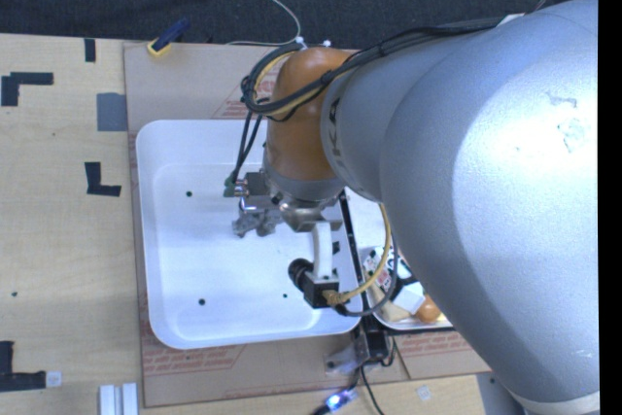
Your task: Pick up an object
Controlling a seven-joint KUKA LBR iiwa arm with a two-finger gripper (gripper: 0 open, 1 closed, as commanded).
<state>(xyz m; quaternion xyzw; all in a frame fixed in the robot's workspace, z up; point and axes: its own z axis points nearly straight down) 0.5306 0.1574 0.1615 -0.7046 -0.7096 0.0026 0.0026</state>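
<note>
My gripper [251, 226] hangs over the middle right of the left white bin [160, 209], below the orange band [301, 112] of the arm. Its grey fingers point down and left toward the bin floor, and the arm's own bulk hides how they stand. Nothing shows between them. In the right bin, mostly covered by the arm, a small orange and white object [425, 309] peeks out beside some printed packaging [379, 272].
The big grey arm [486, 180] covers the right half of the view and nearly all of the right bin. A yellow and blue item [167, 36] lies on the bench behind the bins. Black tape marks [97, 180] dot the wooden bench at left.
</note>
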